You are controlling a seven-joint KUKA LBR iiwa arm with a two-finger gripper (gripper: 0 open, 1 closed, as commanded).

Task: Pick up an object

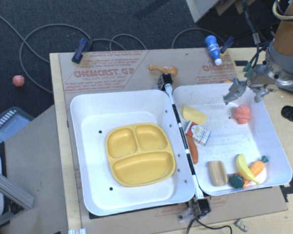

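Dark carpet with loose cables surrounds a bench bearing two white bins; we take the right bin (273, 131) as our landmark. Its neighbour on the left carries a yellow divided tray (139, 154). The gripper (245, 89) hangs over the far edge of the right bin, fingers spread and grasping nothing. A pink object (243, 114) lies just below it inside the bin, apart from the fingers. A yellow block (194, 114) lies toward the bin's inner wall; a banana (244, 167) and carrot (257, 168) sit at the near corner. We judge the approach step is in hand; the next move calls for centring over the pink object and descending before closing.
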